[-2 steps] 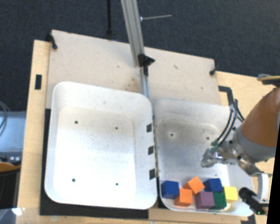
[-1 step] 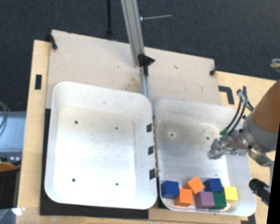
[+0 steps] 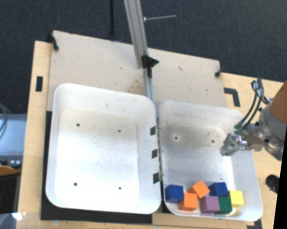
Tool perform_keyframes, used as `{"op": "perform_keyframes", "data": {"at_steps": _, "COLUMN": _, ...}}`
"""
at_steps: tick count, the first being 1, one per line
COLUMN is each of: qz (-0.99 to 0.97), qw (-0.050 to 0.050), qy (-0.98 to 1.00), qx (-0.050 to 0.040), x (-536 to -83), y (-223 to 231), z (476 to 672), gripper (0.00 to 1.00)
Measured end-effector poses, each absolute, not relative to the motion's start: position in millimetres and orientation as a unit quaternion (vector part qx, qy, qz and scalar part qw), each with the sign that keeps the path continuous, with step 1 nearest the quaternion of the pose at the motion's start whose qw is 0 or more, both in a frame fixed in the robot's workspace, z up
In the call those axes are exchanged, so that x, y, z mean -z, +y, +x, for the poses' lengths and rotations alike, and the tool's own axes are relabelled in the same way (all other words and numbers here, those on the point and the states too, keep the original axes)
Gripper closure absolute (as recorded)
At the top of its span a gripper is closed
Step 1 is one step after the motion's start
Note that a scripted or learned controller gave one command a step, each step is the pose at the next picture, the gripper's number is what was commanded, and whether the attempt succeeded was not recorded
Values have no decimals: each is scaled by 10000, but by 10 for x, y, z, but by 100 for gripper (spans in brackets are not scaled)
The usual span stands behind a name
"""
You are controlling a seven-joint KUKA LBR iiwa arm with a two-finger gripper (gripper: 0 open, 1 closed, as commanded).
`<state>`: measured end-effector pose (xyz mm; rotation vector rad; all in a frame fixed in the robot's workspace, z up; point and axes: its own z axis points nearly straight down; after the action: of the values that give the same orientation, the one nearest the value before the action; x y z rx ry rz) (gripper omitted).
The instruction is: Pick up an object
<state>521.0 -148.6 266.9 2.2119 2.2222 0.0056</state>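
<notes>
The gripper (image 3: 230, 145) is seen above the right bin (image 3: 189, 144), near its right wall; whether it is wide or narrow cannot be told, and nothing is seen held. Well apart from it, in the bin's near right corner, a cluster of small cubes is gathered: 2 blue blocks (image 3: 174, 193), 2 orange blocks (image 3: 200, 188), a purple block (image 3: 210, 204), a green block (image 3: 225, 205) and a yellow block (image 3: 236, 198), packed touching. The left bin (image 3: 101, 148) lies alongside.
</notes>
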Motion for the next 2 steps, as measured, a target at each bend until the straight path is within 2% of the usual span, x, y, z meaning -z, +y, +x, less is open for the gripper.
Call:
{"op": "perform_keyframes", "data": {"at_steps": 1, "qz": 7050, "qw": 15, "qy": 7092, "qx": -9, "x": -2862, "y": -1494, "z": 5220, "gripper": 100}}
{"op": "perform_keyframes", "data": {"at_steps": 2, "qz": 7046, "qw": 14, "qy": 7096, "qx": -9, "x": -2841, "y": -924, "z": 5388, "gripper": 100}}
